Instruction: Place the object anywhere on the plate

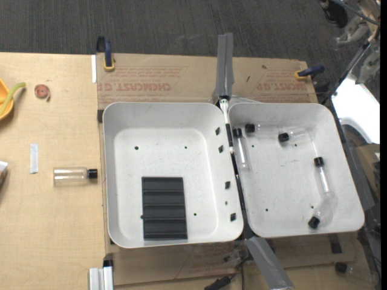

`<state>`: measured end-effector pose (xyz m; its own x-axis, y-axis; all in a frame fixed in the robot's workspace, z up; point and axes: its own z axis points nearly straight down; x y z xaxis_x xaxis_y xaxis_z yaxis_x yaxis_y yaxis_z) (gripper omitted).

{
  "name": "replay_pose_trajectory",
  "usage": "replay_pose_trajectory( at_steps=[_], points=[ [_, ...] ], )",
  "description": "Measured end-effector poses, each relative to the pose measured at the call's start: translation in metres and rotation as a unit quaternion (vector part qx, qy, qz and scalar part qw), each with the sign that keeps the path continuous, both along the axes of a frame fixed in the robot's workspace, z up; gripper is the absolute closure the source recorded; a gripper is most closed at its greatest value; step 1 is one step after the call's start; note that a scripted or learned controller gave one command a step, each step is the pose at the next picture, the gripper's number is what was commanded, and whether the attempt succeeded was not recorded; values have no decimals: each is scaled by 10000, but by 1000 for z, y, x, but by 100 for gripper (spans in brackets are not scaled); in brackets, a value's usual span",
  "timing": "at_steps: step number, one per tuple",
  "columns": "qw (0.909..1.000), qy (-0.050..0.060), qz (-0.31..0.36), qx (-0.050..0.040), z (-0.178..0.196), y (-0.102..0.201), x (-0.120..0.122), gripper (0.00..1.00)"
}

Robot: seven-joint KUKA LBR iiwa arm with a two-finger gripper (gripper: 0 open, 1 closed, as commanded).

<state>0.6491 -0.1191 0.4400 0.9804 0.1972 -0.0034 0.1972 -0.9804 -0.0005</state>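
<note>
Nearest, a grey bracket (269, 269) juts out under the seam between the two bins. In the left bin (121, 125) a black ribbed plate (163, 208) lies flat on the floor, close to the near wall and a little left of the middle.

The task's things, clear tubes with black caps, all lie in the right bin (284, 222), well apart from the plate. One tube (323, 210) rests in the near right corner, cap toward the near wall. Just beyond it, a second tube (323, 177) lies along the right side, cap at its far end. A third tube (297, 135) lies farther back, near the far wall, cap to its left. A fourth tube (242, 153) lies along the left wall, and a fifth tube (253, 128) sits by its far end.

Left of the bins, a small bottle (72, 174) lies on its side on the bench (54, 222), with a white strip (34, 159) beside it. Farther back are a red disc (41, 91) and a yellow object (5, 100) at the edge.

Behind the bins, cardboard (181, 80) is held by two clamps (104, 50).

In the far right corner, part of the arm (354, 11) shows, cut off by the edge. Whether the gripper is wide or narrow cannot be told.
</note>
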Motion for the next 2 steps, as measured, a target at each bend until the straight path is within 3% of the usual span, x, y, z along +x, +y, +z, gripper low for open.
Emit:
replay_pose_trajectory(
  at_steps=[1,2],
  points=[
    [9995,11,311,1,-1,-89,-1,0],
    [10000,6,28,1,0,-103,3,0]
  ],
)
